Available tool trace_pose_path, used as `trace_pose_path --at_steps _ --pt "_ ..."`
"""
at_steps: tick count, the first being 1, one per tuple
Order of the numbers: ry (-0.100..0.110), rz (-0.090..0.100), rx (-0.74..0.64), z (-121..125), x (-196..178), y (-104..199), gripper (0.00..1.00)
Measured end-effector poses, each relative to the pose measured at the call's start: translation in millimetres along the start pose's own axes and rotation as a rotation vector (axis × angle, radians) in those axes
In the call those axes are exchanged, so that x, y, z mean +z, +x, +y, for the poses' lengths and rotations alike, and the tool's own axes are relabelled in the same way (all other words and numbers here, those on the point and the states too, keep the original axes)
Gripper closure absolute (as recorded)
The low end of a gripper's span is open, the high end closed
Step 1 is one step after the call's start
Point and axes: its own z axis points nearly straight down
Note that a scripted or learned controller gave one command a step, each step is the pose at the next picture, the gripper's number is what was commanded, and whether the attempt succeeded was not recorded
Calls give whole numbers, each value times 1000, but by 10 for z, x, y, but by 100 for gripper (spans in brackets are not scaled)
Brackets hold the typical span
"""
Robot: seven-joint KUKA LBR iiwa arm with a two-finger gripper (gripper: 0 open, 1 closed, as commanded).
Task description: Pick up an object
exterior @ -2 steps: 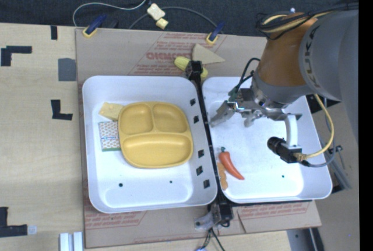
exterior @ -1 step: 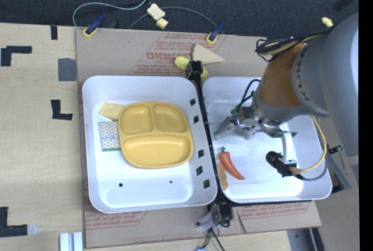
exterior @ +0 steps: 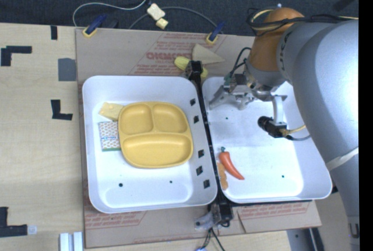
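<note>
Two bins on the bench, and the arm [exterior: 326,87] is hanging over the far end of the right bin [exterior: 291,180], so I'd call this the approach step: nothing is picked up yet, it's just lining up. The gripper [exterior: 236,94] sits low near the bin's back-left corner, close to the divider [exterior: 202,127] between the bins, and honestly I cannot tell whether it's open or closed; from this slanted overhead view the metal bits blur together under the orange wrist band [exterior: 269,40]. Nothing is visibly between them, so I wouldn't say it's holding anything. The obvious target in that bin is the little orange carrot toy [exterior: 231,165], lying flat against the left wall toward the near end, well apart from the gripper. It's small, tapered, orange-red with a tiny green top pointing to the far side, and there's a thinner orange strip right beside it that I can't identify. My guess for the next move: travel toward the near end of the bin, line up across the carrot's narrow width, then come down. Being tucked against the wall could make that tricky. Over in the left bin [exterior: 99,186] there's a yellow divided plate [exterior: 156,134] with a yellowish piece [exterior: 109,110] and a small checkered packet [exterior: 108,135] just beside it.
</note>
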Motion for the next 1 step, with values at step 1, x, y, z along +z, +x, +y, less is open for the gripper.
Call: trace_pose_path --at_steps 1 --pt "12 0 1 100 1 3 0"
